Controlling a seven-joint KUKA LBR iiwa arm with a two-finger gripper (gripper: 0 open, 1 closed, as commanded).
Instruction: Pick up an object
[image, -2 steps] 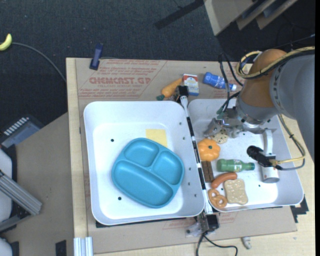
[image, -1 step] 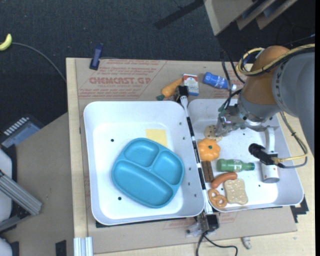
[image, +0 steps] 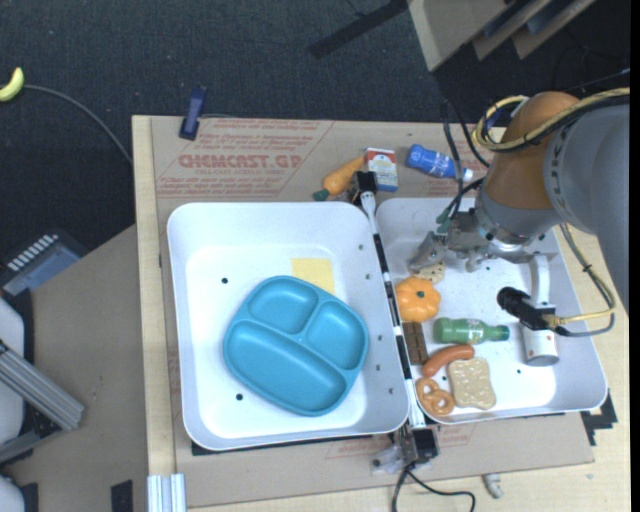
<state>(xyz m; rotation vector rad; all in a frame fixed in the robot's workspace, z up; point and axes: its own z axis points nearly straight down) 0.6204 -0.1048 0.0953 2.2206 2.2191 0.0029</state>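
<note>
Gripper (image: 432, 258) low in the right bin (image: 570, 345), near its upper left corner.
Whether its fingers are spread or closed, I cannot tell. Just below it sits a pumpkin (image: 417, 299); further out a green bottle (image: 470, 330), sausage (image: 447, 357), cracker (image: 471, 384) and pretzel (image: 435, 397). The left bin (image: 190, 260) holds a blue tray (image: 294, 343) and a yellow slice (image: 313, 271).

A glossy sky-blue three-compartment plastic plate (image: 295, 343) lies beside a pale yellow flat square (image: 313, 271). An orange toy pumpkin (image: 417, 299) has a green stem; the small plastic bottle (image: 469, 330) is green.
</note>
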